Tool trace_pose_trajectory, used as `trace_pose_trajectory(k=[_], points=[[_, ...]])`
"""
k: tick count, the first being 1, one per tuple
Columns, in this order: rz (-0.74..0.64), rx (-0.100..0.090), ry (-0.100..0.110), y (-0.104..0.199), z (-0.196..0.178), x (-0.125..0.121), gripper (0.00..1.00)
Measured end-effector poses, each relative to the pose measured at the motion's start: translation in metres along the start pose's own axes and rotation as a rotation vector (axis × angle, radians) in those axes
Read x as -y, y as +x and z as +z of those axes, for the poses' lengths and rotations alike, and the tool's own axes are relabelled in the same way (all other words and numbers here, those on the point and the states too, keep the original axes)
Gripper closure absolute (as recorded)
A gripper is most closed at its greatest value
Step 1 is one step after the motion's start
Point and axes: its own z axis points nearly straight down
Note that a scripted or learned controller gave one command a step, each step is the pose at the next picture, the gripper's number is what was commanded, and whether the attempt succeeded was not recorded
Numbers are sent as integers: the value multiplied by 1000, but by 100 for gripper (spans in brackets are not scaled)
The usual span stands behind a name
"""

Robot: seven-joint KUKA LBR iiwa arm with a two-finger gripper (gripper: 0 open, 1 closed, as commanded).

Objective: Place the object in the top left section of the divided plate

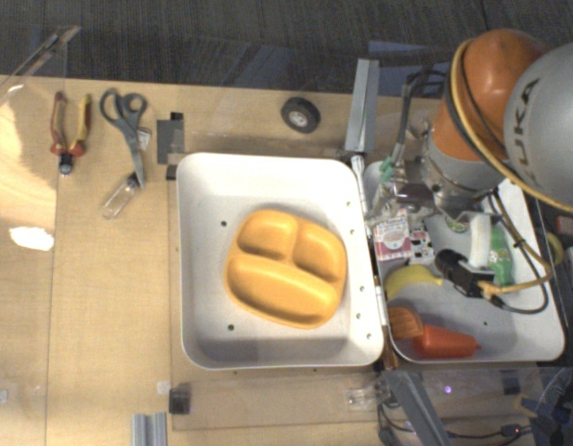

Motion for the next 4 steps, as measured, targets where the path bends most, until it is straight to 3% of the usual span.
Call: trace_pose_trajectory(k=[1, 2, 3, 4], points=[[-67, 0, 2, 55, 18, -52, 100], [-96, -1, 4, 118, 68, -34, 100], [87, 0, 5, 106, 123, -30, 100], [87, 0, 5, 106, 123, -30, 0]])
